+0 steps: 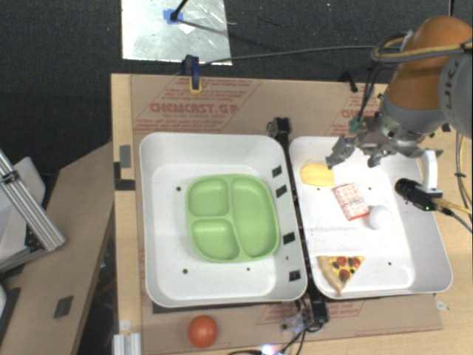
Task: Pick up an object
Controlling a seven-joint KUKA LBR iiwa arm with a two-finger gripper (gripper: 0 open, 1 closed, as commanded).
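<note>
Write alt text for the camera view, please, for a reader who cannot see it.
A grey robot arm's gripper hangs over the right white bin, just above a yellow piece. That bin also has a red-and-white packet, a white ball and a pizza slice; the left bin has a green divided tray.

Gripper (pixel 358 154) hangs over the right bin (pixel 429 261), just past a yellow blob (pixel 317 174), maybe a chip. Red-white packet (pixel 351 200), white egg (pixel 378 217), pizza slice (pixel 340 269) there too. Green tray (pixel 230 217) sits in the left bin (pixel 159 198).
</note>
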